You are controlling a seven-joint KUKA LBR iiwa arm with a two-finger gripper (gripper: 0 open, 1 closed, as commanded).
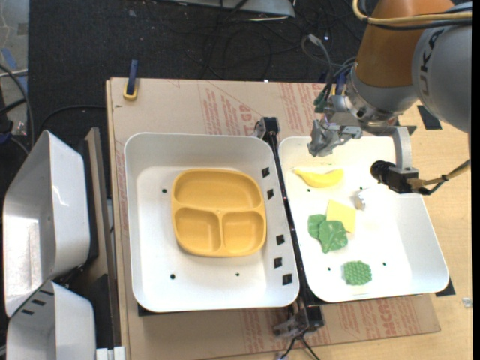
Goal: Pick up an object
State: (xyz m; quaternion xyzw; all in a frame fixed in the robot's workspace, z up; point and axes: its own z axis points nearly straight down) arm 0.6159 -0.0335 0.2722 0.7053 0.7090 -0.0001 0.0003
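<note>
Now you have the grey arm with its orange band (401, 13) reaching in from the right, and its gripper (324, 142) hangs over the far left corner of the right-hand shallow white bin (420, 223). You can see nothing between the fingers; whether they are spread or closed cannot be told at this slant, since the dark metal parts blur together.

Just below the gripper, a curved yellow banana-shaped piece (320, 177) lies on the bin floor, apart from the gripper tip as far as the view lets you judge. Nearer to you, a pale yellow square block (342, 215) sits touching a dark green leaf-shaped piece (328, 232), the leaf overlapping the block's lower left edge. A round, bumpy light green piece (358, 273) lies by itself near the front wall of that bin. A small whitish scrap (360, 200) rests to the right of the yellow block, too small to identify.

Look to the left-hand shallow white bin (150, 223) and you find a yellow plastic tray with three compartments (219, 211) lying flat in its middle. Both bins sit side by side on the brown cardboard-covered desk (217, 103).
</note>
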